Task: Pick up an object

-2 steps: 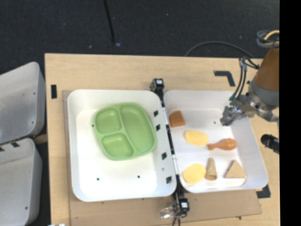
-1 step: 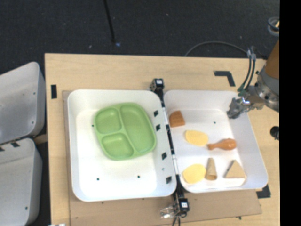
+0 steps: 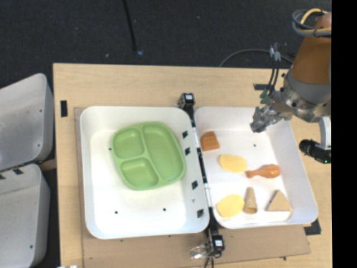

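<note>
The object to be picked has to come from the right bin [image 3: 295,202], since that is where all the loose pieces lie: an orange-brown block [image 3: 210,142] near its left wall, a yellow oval piece [image 3: 232,163] in the middle, a toy drumstick [image 3: 264,172] just right of it, and along the front a yellow round piece [image 3: 230,206], a tan cone [image 3: 250,200] and a tan wedge [image 3: 278,201]; the left bin [image 3: 95,205] carries a green divided plate [image 3: 148,155]. The gripper [image 3: 262,119] hangs over the right bin's back edge, with nothing in it that I can see; whether the jaws are parted I cannot tell from here. I would go for the yellow oval piece or the drumstick, both near and apart from their neighbours; come straight down, centred, jaws across the narrow side; the cone and round piece touch, so a grab there could catch both.
</note>
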Controlling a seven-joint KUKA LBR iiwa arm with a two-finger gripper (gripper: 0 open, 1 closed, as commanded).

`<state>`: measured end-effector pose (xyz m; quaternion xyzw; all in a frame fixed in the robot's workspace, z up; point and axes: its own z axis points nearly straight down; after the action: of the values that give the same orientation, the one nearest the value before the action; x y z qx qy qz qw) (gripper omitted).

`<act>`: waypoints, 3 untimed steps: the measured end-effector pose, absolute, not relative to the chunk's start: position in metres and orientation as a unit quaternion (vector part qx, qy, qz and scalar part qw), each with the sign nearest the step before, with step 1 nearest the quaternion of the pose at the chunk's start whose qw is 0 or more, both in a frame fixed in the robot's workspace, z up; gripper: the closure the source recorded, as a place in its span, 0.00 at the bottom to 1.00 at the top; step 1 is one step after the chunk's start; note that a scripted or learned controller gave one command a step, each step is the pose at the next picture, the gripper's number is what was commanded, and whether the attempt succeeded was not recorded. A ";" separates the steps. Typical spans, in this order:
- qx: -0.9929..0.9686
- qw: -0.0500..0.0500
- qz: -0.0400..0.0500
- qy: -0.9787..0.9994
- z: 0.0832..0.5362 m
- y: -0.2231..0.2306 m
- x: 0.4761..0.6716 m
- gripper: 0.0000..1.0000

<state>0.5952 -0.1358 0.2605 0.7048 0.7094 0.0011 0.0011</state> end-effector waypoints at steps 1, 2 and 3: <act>0.705 0.001 0.001 0.710 0.257 -0.085 0.622 1.00; 0.705 0.000 0.000 0.709 0.244 -0.036 0.630 1.00; 0.705 0.001 0.001 0.709 0.236 0.015 0.652 1.00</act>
<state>0.6522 0.0152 0.2365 0.7050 0.7093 0.0008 0.0010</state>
